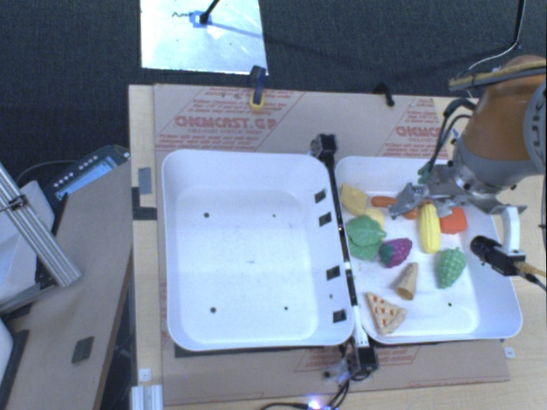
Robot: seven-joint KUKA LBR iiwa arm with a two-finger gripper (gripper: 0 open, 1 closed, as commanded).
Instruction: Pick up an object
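Observation:
The right bin [491, 319] holds several toy foods. A yellow piece [353, 199] and a small orange carrot [382, 202] lie at its back left. Below them sit a green leafy piece [366, 233] and purple grapes [395, 250]. A yellow corn cob [429, 227] stands beside an orange-red piece [454, 220], with a green bunch [449, 266] just below. A cone [407, 280] and a waffle-patterned wedge [385, 312] lie nearer the front. My gripper [412, 200] hangs low over the back of this bin, just above the corn cob and right of the carrot.
The left bin [184, 173] sits beside the right one, with black clips [323, 196] along the shared wall. The arm's orange band [504, 118] and cables rise at the right. A black fitting [491, 254] overhangs the right bin's right side.

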